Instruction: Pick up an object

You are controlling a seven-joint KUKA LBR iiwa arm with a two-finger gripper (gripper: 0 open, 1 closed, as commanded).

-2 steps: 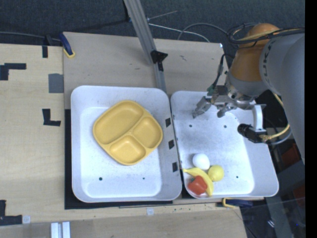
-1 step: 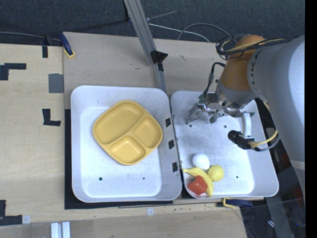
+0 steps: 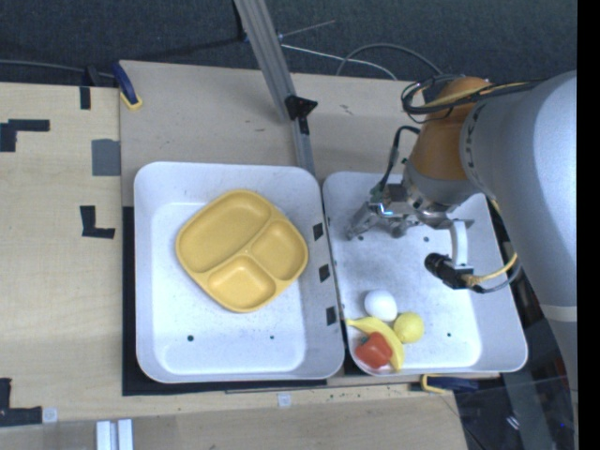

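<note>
In the right bin [image 3: 487,336], a small cluster lies in the front left corner: a white egg-shaped ball [image 3: 381,304], a yellow banana-like piece [image 3: 387,335], a small yellow round thing [image 3: 410,326] and a red piece [image 3: 374,350]. My gripper [image 3: 380,227] hangs over the back left part of this bin, well behind the cluster. Its two fingers stand apart, open, with nothing between them. A yellow divided plate [image 3: 242,249] lies in the left bin [image 3: 159,345].
The grey arm and its orange band [image 3: 450,129] cover the back right of the right bin. A black cable loop [image 3: 459,272] hangs by the wrist. A metal pole [image 3: 272,54] slants down to the bins' back edge.
</note>
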